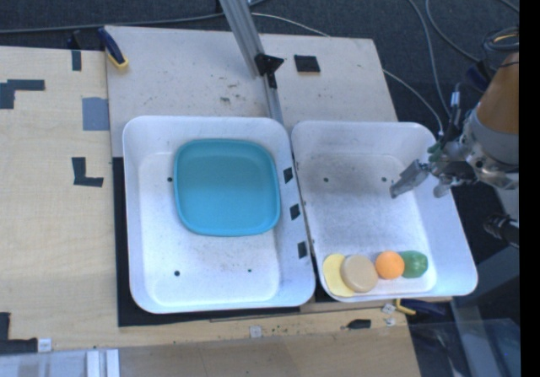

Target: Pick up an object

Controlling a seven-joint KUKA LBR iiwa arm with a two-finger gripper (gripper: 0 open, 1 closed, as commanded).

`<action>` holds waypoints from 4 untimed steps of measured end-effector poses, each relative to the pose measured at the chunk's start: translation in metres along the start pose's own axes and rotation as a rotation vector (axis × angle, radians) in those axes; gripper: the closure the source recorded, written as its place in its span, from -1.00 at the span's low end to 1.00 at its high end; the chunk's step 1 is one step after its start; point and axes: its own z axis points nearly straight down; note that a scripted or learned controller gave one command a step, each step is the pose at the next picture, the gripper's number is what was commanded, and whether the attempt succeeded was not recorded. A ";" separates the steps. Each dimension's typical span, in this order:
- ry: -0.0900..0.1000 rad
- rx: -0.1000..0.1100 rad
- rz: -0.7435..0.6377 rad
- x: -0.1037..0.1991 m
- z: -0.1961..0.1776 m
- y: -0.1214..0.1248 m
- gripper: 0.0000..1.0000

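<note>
The tool (pixel 419 181) hangs over the right edge of the right bin (pixel 354 148), about halfway along that edge. Two grey fingers (pixel 405 180) stand apart from each other, so the tool looks partly open, and nothing is between them. The fingertips are small and a little blurred, so I cannot say if they touch the bin floor; it seems they are above it.

The things to pick lie in a row along the near edge of the right bin, well apart from the tool. From left to right there is a flat yellow piece (pixel 334 274), a beige round piece (pixel 360 272) that lies partly over the yellow one, an orange ball (pixel 389 265) and a green object (pixel 414 263) in the near right corner. They touch one another or nearly so. The row runs parallel to the near edge of the bin; each piece is roundish, so no clear long axis shows.

The left bin (pixel 143 223) holds a blue square plate (pixel 226 187), lying flat toward its far edge. Both bins rest on the wooden worktop (pixel 51 198).
</note>
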 end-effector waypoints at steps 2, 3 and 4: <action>0.001 0.004 0.000 -0.007 0.102 0.001 -1.00; -0.001 -0.001 0.000 -0.007 0.135 0.001 -1.00; -0.002 -0.004 0.000 -0.007 0.123 0.002 1.00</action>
